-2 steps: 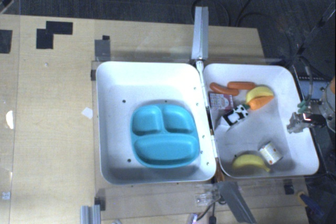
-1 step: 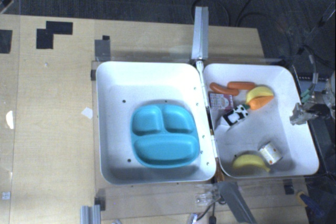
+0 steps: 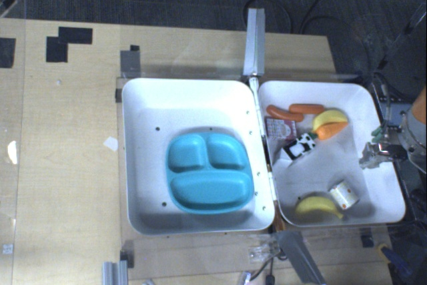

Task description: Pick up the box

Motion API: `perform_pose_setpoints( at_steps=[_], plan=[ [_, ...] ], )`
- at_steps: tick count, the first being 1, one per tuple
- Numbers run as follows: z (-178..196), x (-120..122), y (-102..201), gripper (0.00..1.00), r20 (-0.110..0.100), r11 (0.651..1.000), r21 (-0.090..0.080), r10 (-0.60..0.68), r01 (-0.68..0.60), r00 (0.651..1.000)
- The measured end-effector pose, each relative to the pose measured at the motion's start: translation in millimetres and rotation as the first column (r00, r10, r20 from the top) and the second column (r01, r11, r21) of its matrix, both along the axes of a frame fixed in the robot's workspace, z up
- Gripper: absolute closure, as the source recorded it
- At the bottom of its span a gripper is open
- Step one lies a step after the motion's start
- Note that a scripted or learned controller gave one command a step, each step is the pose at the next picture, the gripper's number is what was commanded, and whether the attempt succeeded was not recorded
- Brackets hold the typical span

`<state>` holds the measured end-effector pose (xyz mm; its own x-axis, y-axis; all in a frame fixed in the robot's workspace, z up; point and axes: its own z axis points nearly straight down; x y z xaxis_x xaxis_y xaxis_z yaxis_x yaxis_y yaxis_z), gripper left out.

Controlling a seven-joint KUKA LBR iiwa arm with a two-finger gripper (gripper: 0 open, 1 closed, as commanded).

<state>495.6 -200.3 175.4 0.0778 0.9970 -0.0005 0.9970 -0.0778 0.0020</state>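
the small dark red and white printed cardboard box (image 3: pixel 278 128) lies flat in the upper left part of the right shallow white bin (image 3: pixel 387 200), close against the wall shared with the left shallow white bin (image 3: pixel 143 143), just below two orange sausage-shaped toys (image 3: pixel 295 111) and beside a small black and white patterned item (image 3: pixel 299 146). the metallic two-finger gripper (image 3: pixel 379 153) sits at the right edge of the frame over the right bin's right rim, well apart from the box, and whether it is released or clenched cannot be told. a blue three-compartment plastic tray (image 3: pixel 209 171) rests in the left bin.
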Motion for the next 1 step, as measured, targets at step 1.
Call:
perform_pose_setpoints(
  at_steps=[1],
  plan=[
    [20.6, -7.2, 3.3, 1.0, 0.002, 1.0, -0.001, -0.013, 0.013, 1.0]
  ],
)
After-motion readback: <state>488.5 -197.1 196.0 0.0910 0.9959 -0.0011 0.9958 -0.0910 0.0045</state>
